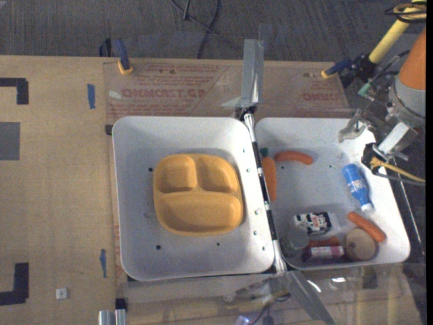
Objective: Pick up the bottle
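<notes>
Approach: gripper [358,128] hung near the bottle [356,187], seemingly off-centre, its opening impossible to tell; next called for centring, then descending.

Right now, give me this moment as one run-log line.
task: pick up bottle | bottle: lying in right bin, not held | gripper: over bin's far right edge, apart from bottle

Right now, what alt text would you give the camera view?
A blue bottle lies near the right edge of the right bin, among orange sausage-like pieces, a black-and-white carton and a brown round item; the arm's end effector hovers above that bin's far right corner. The left bin holds a yellow divided tray.
</notes>
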